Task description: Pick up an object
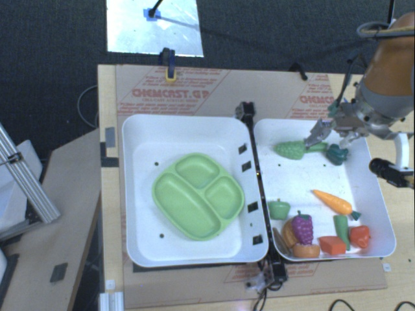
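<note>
My gripper (331, 137) hangs over the back of the right bin (376, 193), its two fingers spread and open. Nothing sits between them. A green toy vegetable (290, 149) lies just left of and below the left finger (318, 133), its stem pointing toward the gripper. A small teal piece (337, 153) rests under the right finger. Further forward in the same bin lie an orange carrot (333, 201), a green pepper (279, 208), purple grapes (302, 228) and several red, green and orange toys (343, 237).
The left bin (139, 141) holds a light green divided plate (197, 196). A black divider with clips (254, 173) runs between the bins. The arm's grey and orange wrist (389, 70) looms over the right bin's back right corner.
</note>
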`<state>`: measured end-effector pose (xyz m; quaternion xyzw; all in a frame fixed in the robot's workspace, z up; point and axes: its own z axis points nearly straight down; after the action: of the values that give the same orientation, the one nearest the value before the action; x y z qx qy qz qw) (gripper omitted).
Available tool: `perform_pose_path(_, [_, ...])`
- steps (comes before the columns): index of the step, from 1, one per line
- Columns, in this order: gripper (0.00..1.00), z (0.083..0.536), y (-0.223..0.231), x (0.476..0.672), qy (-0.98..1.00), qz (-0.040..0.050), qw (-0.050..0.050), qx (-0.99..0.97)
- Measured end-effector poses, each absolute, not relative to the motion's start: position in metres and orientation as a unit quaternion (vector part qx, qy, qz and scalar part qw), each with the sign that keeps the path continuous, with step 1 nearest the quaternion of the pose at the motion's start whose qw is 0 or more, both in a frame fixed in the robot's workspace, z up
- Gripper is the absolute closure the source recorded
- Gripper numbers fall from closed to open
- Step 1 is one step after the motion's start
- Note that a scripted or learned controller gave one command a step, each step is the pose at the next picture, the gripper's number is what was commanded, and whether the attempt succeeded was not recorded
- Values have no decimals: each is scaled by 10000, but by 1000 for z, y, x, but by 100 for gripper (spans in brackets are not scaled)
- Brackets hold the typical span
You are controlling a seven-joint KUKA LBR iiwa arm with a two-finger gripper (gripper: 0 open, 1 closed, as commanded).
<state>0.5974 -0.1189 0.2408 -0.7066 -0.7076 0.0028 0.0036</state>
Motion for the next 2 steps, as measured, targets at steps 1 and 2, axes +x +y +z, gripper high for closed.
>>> perform_pose_path(1, [0, 247, -119, 600, -7083, -4, -6, -7060])
perform_pose_path(2, [0, 199, -109, 598, -7086, -2, 0, -7056])
